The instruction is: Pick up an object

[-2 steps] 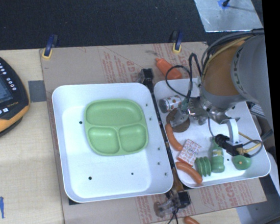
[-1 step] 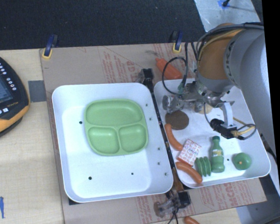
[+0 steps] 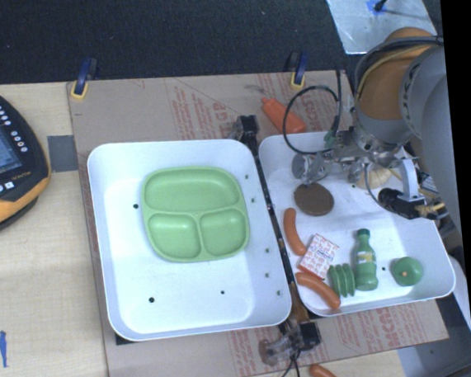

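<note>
Over the upper part of the right bin [image 3: 444,288] we see the gripper [image 3: 338,164] low among its cables, just above and right of a brown round cookie-like disc [image 3: 313,199]. We cannot tell its state, for the wrist and wiring hide it, and we see nothing held.

The likely candidates lie in that bin: the disc nearest, a sausage [image 3: 291,229] along the left wall, a red-and-white packet [image 3: 317,255], a second sausage [image 3: 318,290] at the lower left, a green ridged piece [image 3: 341,280], a green bottle [image 3: 364,259] and a green apple-like ball [image 3: 407,271] at the lower right.

We judge the disc a poor target: flat and thin, it may slide away or slip out on the lift. The lower pieces crowd together, so a descent there could catch two things or knock the bottle aside. Sausages against the wall leave little room on that side.

The left bin [image 3: 131,309] holds a green divided plate [image 3: 195,213], too broad for an easy grasp.
</note>
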Robot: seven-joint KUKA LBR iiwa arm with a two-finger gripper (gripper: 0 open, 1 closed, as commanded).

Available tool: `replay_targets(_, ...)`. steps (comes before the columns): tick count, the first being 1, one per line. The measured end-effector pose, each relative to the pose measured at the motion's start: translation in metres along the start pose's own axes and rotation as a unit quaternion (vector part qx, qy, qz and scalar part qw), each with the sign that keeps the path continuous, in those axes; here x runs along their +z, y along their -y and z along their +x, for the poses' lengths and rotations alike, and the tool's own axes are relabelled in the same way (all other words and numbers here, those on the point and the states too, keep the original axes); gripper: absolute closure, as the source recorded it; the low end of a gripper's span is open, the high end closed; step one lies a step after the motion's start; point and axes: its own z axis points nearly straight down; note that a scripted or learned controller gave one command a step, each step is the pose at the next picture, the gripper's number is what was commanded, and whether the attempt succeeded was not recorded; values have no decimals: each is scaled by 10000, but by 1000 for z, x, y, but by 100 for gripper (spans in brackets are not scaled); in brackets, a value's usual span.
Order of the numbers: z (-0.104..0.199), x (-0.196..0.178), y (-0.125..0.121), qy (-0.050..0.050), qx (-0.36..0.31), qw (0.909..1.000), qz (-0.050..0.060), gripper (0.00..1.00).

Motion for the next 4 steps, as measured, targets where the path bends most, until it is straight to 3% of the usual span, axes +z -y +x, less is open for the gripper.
replay_targets(1, 45, -1, 66, 49, 17, 9999, -154, 0)
replay_targets(2, 44, -12, 66, 53, 8, 9999, -154, 100)
replay_targets(3, 44, -12, 66, 55, 5, 9999, -153, 0)
replay_targets(4, 35, -1, 38, 47, 19, 9999, -148, 0)
